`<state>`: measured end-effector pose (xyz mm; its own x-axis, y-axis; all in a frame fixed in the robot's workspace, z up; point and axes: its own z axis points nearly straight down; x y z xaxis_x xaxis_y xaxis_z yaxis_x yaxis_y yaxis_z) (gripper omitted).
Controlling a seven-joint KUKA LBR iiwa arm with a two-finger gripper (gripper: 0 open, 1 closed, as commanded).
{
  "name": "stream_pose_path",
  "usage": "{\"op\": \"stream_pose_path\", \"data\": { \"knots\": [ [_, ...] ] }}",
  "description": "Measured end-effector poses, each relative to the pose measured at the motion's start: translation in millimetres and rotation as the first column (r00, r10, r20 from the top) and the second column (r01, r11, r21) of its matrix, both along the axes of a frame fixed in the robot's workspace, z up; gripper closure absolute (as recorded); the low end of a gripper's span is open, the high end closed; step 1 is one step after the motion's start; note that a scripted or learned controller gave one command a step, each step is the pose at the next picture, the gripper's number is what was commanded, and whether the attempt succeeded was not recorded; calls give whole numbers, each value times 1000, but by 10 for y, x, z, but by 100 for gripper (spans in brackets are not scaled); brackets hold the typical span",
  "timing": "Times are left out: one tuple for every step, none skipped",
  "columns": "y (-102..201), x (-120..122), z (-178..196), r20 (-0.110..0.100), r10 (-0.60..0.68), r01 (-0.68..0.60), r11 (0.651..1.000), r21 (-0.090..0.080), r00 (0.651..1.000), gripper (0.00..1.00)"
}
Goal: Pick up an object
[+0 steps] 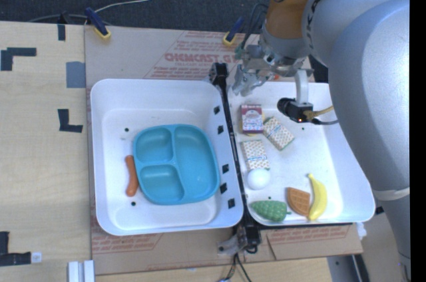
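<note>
My gripper hangs over the far left corner of the right bin, just above a small red box. Its metal fingers point down and nothing shows between them. Below the red box lie a patterned packet, a second patterned packet, a white egg, a green textured piece, an orange slice-shaped piece and a yellow banana.
The left bin holds a blue divided plate and an orange sausage along its left side. The black divider between the bins runs right beside the gripper. The grey arm covers the right bin's far right part.
</note>
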<state>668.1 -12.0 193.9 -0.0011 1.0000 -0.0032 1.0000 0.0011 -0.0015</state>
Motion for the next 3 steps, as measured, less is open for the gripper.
{"op": "stream_pose_path", "data": {
  "knots": [
    [979, -620, 349, 0, 3, -3, 1000, 5, 1000, 100],
    [967, -622, 345, -1, 1, -1, 1000, 3, 1000, 0],
    [977, -622, 440, -2, 3, -3, 1000, 4, 1000, 100]
  ]
}}
